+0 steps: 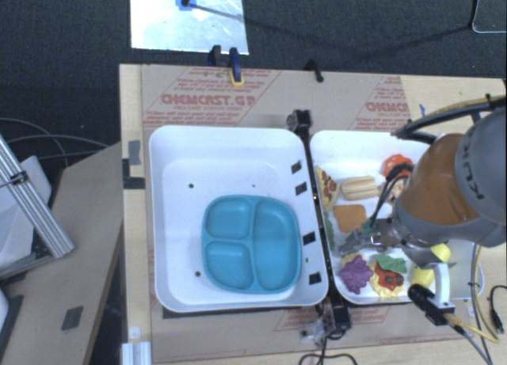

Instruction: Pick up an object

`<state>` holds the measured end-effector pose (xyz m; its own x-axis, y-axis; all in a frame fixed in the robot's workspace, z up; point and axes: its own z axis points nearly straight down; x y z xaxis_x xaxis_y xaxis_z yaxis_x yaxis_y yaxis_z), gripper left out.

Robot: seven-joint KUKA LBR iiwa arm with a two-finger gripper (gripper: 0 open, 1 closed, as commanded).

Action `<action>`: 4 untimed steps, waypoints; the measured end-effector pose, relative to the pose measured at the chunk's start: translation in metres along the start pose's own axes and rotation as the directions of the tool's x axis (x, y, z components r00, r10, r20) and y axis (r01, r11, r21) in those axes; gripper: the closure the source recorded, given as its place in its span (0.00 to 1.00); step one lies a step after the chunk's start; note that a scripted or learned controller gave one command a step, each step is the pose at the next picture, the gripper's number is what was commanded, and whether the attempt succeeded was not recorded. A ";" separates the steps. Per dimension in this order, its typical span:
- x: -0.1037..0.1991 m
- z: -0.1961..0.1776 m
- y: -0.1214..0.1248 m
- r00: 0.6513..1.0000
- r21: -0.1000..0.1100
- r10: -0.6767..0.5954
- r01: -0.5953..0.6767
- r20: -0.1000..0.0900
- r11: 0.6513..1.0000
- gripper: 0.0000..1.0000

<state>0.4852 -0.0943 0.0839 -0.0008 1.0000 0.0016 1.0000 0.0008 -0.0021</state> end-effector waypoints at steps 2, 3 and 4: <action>-0.025 -0.001 0.002 1.000 -0.003 0.001 -0.001 -0.003 1.000 0.00; -0.027 -0.001 0.003 1.000 -0.006 -0.001 0.001 0.001 1.000 0.00; -0.027 -0.012 0.003 1.000 -0.008 -0.003 0.003 0.001 1.000 1.00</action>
